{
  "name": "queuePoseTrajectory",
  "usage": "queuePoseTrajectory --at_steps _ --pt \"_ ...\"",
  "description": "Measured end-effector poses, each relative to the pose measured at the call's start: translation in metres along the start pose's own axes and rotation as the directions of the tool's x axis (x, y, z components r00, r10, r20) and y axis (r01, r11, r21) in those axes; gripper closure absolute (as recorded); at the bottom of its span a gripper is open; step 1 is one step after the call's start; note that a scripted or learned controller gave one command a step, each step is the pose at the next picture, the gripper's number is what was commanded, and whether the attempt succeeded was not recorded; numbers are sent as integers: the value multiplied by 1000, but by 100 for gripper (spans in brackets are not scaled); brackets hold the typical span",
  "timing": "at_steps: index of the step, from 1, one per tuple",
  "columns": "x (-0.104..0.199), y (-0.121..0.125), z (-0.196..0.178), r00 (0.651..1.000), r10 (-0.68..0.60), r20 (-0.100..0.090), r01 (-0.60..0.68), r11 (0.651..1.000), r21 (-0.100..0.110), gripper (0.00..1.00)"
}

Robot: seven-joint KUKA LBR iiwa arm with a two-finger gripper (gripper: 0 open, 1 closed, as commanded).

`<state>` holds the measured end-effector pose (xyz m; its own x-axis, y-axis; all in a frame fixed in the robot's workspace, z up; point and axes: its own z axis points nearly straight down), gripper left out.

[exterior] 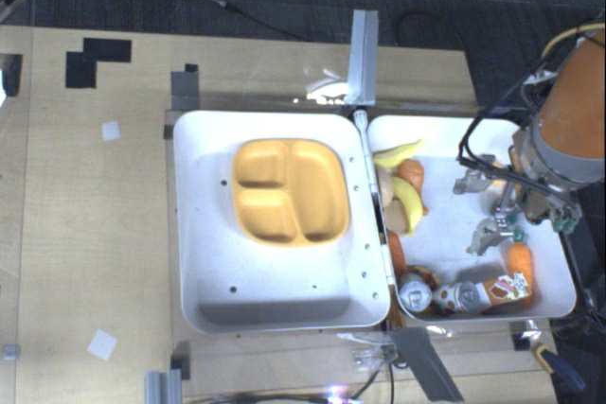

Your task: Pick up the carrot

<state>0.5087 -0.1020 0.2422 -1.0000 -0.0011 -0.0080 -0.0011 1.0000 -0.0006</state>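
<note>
Bright, even light from overhead washes my bench, and both white bins [284, 317] nearly bleach out. Glare sparks on the metal bracket [331, 95] at the top and on the can tops [417, 296]. Soft shadow pools along the left bin's lower wall. The picture is slightly soft throughout; my orange band [578, 104] blurs at the right.

The arm [576, 109] is cut off by the frame's right edge. At lower right, the carrot's [519, 258] top end is hidden under the gripper [500, 220]. The bottle's [502, 290] label is too small to read.
</note>
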Motion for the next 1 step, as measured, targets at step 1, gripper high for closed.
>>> queuePoseTrajectory --at_steps 1 --pt "-10 -48 91 996 86 -7 -86 996 0 0"
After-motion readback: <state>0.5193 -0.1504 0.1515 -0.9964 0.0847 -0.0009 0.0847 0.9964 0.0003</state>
